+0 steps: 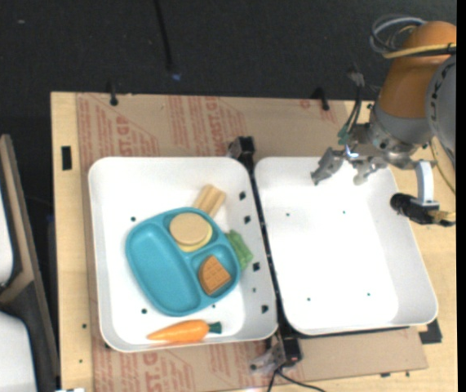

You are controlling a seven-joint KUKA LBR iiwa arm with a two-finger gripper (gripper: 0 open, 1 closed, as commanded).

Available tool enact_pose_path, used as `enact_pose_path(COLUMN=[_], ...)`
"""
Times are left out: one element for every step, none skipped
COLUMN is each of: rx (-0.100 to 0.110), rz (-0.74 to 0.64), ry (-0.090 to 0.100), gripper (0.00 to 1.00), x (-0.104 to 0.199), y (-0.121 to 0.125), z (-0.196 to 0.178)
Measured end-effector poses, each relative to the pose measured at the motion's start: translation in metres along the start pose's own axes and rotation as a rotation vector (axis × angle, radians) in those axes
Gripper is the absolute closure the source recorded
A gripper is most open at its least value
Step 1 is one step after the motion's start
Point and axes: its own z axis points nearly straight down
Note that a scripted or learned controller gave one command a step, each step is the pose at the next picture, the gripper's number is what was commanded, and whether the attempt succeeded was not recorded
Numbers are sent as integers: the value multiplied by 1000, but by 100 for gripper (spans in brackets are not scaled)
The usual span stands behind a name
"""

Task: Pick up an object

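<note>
Nearest the camera, along the near edge of the left bin (102, 219), lies a toy carrot (185, 331), on its side with its green top pointing right. It rests free on the bin floor, apart from the plate, so it looks like an easy candidate for a grasp.

Just beyond it sits a blue divided plate (163, 272), taking up the middle of that bin. Two things lie in its compartments: a brown waffle-like piece (214, 275) in the near right one and a round tan biscuit (191, 229) in the far one. The plate's walls keep these two in place, which probably makes them harder to get fingers around. A green piece (241, 250) peeks out from the plate's right edge, partly hidden, so I cannot tell what it is. A pale wooden block (210, 198) leans out past the plate's far rim, touching the biscuit's side.

The right bin (396, 292) lies just beside the left one, the two rims touching along the middle.

Farthest back, the gripper (345, 167) hangs over the far rim of the right bin, well apart from every object. Its fingers appear spread and nothing sits between them, so it is released. The pick is not yet begun; I judge the arm must cross left to the other bin first.
</note>
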Motion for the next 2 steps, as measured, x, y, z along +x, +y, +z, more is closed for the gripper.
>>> enact_pose_path(rx=[0, 0], rz=[0, 0], ry=[1, 0], gripper=[0, 0], x=[-24, -45], y=[1, -2], z=[0, -10])
